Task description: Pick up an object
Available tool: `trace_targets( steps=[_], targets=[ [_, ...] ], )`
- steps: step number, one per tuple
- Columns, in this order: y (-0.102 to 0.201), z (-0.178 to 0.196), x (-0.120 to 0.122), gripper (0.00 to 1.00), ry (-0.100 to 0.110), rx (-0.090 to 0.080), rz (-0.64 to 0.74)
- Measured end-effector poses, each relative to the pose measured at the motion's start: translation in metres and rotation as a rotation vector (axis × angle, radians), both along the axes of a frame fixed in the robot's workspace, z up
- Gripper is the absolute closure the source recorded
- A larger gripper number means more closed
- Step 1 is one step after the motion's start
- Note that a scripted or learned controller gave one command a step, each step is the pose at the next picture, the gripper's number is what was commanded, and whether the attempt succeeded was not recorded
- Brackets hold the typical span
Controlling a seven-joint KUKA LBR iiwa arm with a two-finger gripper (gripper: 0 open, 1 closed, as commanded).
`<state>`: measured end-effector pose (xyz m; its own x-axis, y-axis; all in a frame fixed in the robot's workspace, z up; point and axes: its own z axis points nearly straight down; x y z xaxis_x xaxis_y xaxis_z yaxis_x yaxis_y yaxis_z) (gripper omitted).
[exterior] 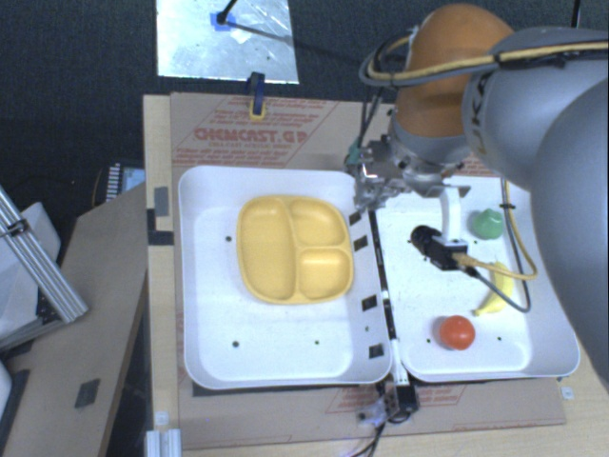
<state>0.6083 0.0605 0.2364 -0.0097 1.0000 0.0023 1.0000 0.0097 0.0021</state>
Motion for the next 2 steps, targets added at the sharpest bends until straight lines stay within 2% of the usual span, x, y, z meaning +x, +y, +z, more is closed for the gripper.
trace_targets(
  steps=[1,2],
  targets=[
    [0.0488,-0.0167,0.0019,1.00,0.002,0.000,0.000],
    [0.0457,-0.0159,0.0023,0.00,0.001,-0.002,-0.005]
  ],
)
